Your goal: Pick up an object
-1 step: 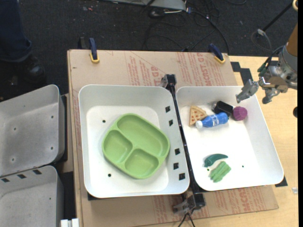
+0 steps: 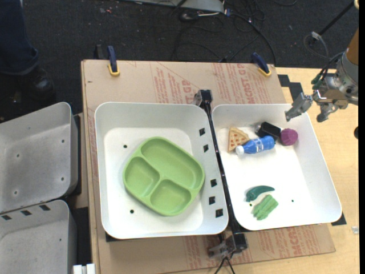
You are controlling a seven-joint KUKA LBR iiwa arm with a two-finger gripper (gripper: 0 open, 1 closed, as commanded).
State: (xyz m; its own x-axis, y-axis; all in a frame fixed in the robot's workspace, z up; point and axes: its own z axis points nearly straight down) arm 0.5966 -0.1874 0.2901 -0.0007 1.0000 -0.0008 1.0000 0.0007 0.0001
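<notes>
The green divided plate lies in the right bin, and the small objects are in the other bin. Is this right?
Not quite. In the camera view, the green divided plate lies in the left bin; the small objects, such as the blue bottle, are in the right bin.

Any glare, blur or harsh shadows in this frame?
Camera view: lighting even and soft, bins bright white but not blown out; green tray and blue bottle sharp; gripper slightly soft; floor beyond the bench dark.

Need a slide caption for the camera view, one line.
Open pincer hovers at the right bin's far edge, above a purple ball and blue bottle; green tray in left bin.
</notes>
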